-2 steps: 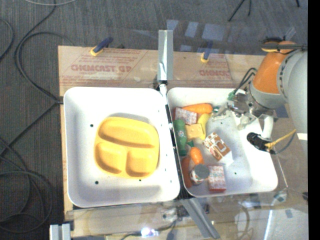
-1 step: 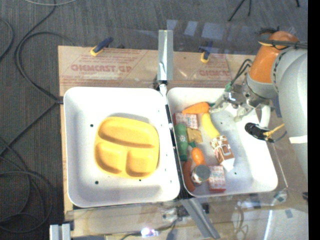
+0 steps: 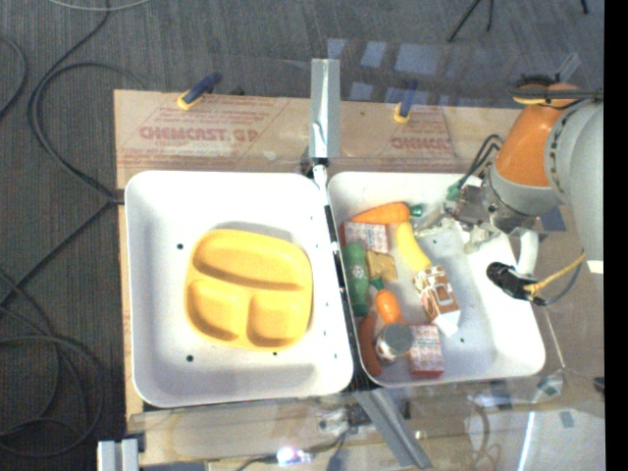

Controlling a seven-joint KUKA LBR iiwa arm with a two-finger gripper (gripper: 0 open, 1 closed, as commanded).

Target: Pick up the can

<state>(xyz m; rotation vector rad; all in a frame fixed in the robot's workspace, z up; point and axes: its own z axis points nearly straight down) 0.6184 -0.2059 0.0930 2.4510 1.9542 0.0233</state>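
A dark grey carpeted floor surrounds the bench, its weave showing as fine ribs. Black cables loop across it on the left, and a thin pale cord curves along the top edge. Thin black stand legs slant in at the upper right. The bench top is a brown cardboard sheet with faded red print, held at its far edge by two blue-and-yellow clamps. Light falls evenly, with soft shadows.
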